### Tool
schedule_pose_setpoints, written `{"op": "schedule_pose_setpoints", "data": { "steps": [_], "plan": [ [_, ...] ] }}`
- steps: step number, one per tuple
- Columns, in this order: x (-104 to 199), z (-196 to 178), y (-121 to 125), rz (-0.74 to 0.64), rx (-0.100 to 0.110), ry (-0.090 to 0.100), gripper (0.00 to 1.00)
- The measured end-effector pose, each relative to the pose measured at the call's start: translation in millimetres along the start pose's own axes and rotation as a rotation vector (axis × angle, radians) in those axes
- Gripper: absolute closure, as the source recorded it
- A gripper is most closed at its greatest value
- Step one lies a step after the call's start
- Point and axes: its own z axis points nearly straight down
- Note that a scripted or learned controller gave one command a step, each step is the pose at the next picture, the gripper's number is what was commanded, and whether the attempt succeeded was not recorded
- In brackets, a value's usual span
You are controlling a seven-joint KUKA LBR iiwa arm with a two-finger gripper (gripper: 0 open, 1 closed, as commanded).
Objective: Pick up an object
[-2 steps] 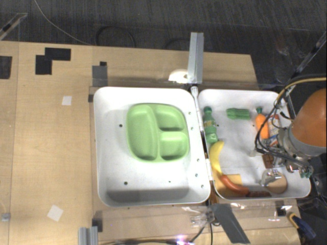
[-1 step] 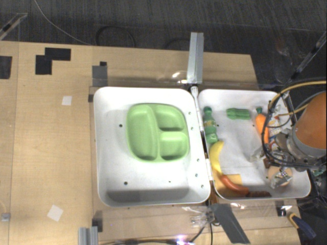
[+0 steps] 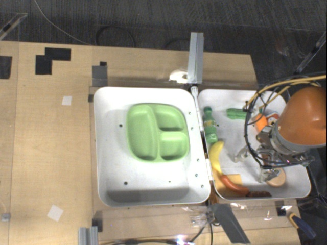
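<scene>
In the right bin (image 3: 301,190), beside the banana (image 3: 216,157), I'd lower the gripper (image 3: 269,175) squarely over the tan disc (image 3: 276,179), since I cannot tell whether it's parted or pinched.

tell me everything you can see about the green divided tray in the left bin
The light green plastic-looking divided tray lies flat, open side up, near the middle of the left shallow white bin, resting on its floor. It is a rounded square with three compartments: one long section on the left and two smaller ones stacked on the right. The compartments hold nothing, and nothing else touches it.
</scene>
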Motion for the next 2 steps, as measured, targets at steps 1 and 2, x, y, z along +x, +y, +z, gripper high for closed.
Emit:
{"op": "schedule_pose_setpoints", "data": {
  "steps": [1, 2],
  "plan": [
    [23.3, 0.6, -8.2, 0.066, -0.005, -0.002, 0.00],
    [19.6, 0.3, -9.2, 0.034, -0.003, 0.003, 0.00]
  ]
}}
